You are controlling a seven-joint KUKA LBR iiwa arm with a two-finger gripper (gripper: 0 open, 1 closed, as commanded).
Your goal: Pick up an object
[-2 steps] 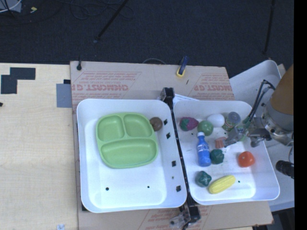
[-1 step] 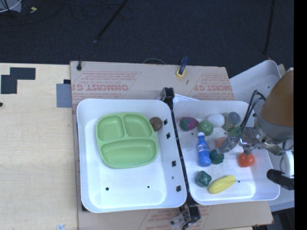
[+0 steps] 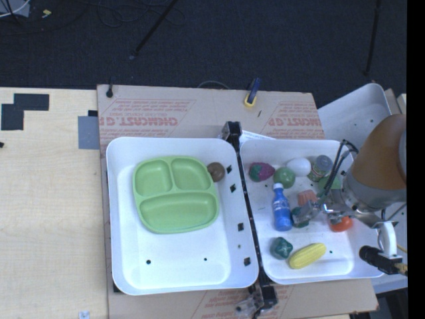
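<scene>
I see the arm (image 3: pixel 382 158) reaching in from the right over the right bin (image 3: pixel 332 271). The tool (image 3: pixel 311 212) is low in this bin, approx. in the middle, just beside the blue bottle (image 3: pixel 281 208) w/ white cap. I cannot tell if the tool is apart or together — it is too small and dark.

Objects in the right bin: a purple-green thing (image 3: pixel 261 171), a green ball (image 3: pixel 284 177), a white egg-like thing (image 3: pixel 299 166), a grey can (image 3: pixel 321 165), an orange-red piece (image 3: pixel 340 224), a dark green lump (image 3: pixel 281 247) and a yellow corn (image 3: pixel 307 255) near the front wall.

The left bin (image 3: pixel 126 244) has a green divided plate (image 3: pixel 176 195) and a brown ball (image 3: pixel 216 171) just beside it. Both bins sit on cardboard (image 3: pixel 166 115) on the tabletop (image 3: pixel 46 211).
</scene>
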